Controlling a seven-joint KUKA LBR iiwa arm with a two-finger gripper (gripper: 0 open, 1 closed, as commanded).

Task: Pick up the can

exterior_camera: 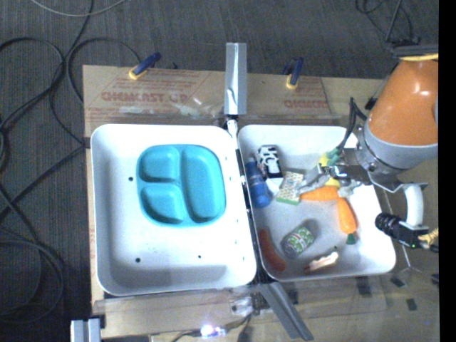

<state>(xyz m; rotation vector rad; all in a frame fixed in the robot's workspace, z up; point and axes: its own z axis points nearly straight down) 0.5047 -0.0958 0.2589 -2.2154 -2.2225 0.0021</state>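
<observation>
Toward the front of the right bin (370,266), the can (298,239) is seen lying tilted on the white floor, with a patterned label and a grey end turned up and left. It is ringed by clutter: a red sausage-like piece (271,251) just beside it on the left, a pale scrap (322,261) near its lower right, and an orange carrot-shaped toy (346,216) to its right.

The gripper (313,183) is placed further back in the bin, well apart from the can, low among a green-and-white card (290,188), a second orange piece (322,194) and a small yellow object (329,164). Whether its fingers are apart or together cannot be told, since the metal tips merge with the objects around them.

Several risks are judged from this layout. One of the nearer items could be closed on instead of the can, because the tool is set among them. On the way forward, the orange pieces or the card could be dragged along and pushed against the can. Because the can lies on its side, it could be rolled toward the sausage piece or the bin wall if it is touched off centre, and a rounded metal surface is likely to slip from a shallow pinch.

The left bin (107,212), bearing a blue divided tray (182,184), is not involved.
</observation>
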